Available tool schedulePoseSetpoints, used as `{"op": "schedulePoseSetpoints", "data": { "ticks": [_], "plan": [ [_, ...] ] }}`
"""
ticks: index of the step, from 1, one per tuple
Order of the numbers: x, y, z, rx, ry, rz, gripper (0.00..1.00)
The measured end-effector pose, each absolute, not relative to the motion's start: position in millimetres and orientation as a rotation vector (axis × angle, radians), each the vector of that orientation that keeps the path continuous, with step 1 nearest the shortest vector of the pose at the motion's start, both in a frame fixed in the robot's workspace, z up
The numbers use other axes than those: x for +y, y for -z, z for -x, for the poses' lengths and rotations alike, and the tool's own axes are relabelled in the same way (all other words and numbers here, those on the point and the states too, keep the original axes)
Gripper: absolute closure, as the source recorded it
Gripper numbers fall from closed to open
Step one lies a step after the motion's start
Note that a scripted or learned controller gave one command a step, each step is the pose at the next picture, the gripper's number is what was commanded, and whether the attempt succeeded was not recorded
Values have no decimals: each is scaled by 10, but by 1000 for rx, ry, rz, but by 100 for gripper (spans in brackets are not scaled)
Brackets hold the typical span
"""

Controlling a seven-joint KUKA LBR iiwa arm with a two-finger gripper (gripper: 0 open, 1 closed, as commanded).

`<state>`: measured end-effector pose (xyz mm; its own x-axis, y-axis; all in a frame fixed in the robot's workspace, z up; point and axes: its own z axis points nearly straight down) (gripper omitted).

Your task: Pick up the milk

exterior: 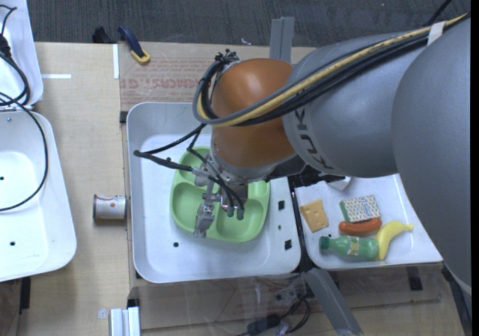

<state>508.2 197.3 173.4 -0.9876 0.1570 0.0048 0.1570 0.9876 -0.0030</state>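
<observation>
Camera view shows the gripper (203, 220) low over the green tray (183, 203) in the left bin (150, 252); I cannot tell its state. No milk is recognisable to me. Risk: it may grab the tray, because nothing else lies underneath.

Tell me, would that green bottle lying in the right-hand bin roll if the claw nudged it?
Probably. The green bottle lies on its side and looks round, so it should roll readily. The banana close beside it would likely stop it that way. Its glossy surface suggests it may be slippery.
</observation>
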Motion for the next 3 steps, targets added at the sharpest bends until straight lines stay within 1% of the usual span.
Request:
{"op": "schedulePoseSetpoints", "data": {
  "ticks": [1,2,3],
  "plan": [
    [1773,-902,-4786,-3140,-1,16,0],
    [1768,-978,-4820,-3145,3,28,100],
    [1621,-1715,-5078,-3105,-5,443,100]
  ]
}}
